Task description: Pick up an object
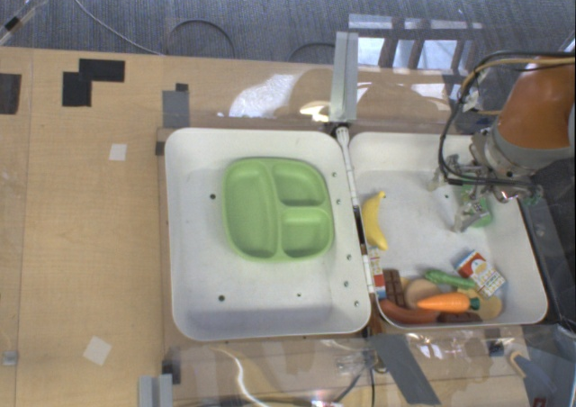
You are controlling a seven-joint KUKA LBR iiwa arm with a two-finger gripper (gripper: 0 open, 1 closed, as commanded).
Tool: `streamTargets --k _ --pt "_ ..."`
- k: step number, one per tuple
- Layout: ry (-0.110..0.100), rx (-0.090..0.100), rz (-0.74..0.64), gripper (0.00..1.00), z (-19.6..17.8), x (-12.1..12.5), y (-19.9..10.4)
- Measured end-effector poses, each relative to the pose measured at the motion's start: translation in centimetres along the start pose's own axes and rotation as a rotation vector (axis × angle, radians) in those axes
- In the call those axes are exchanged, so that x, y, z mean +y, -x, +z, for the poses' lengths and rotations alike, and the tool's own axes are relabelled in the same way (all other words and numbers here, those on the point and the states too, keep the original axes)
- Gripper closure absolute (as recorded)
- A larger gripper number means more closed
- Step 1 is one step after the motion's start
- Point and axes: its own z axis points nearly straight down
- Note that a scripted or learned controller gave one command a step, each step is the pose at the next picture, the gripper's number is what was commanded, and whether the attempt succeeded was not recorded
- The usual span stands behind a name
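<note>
Wooden bench (81, 243) carries two white bins side by side. A small green object (481, 213) is seen just under the gripper (472, 212) in the right bin (414, 194), upper right part; whether it is pinched or merely beside the jaws cannot be told, nor whether the jaws are spread. No lift is evident, so the pick is judged not yet done. Banana (373, 221) lies by the divider; carrot (443, 302) and other toys are piled at the near edge. Green tray (274, 207) sits in the left bin (193, 306).
</note>
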Motion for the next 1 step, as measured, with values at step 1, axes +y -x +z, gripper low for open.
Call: streamTargets --k 1 --pt "-0.002 -0.001 -0.159 0.00 -0.26 1.70 -6.24"
